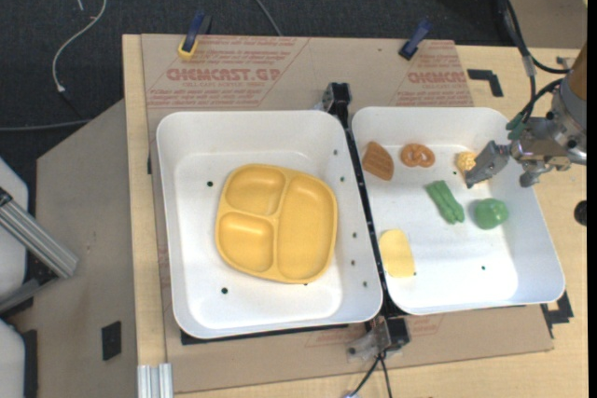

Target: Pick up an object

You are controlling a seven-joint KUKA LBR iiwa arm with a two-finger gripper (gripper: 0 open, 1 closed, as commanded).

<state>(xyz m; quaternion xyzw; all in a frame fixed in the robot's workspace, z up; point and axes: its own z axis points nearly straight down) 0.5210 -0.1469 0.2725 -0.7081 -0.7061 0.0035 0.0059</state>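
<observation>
The right bin (522,280) holds several small items: a brown bread-like piece (378,160), a pretzel (417,155), a small yellow piece (464,161), a long green piece (445,201), a round green piece (490,213) and a pale yellow block (397,253). My gripper (505,174) hangs over the bin's upper right part, open, with nothing between its fingers. One finger (483,168) is right beside the small yellow piece. The round green piece lies just below the gripper.
A yellow divided plate (277,222) lies in the left bin (187,294). A black clamp (337,96) sits where the bins meet at the back. The arm's cables (522,51) run at the far right.
</observation>
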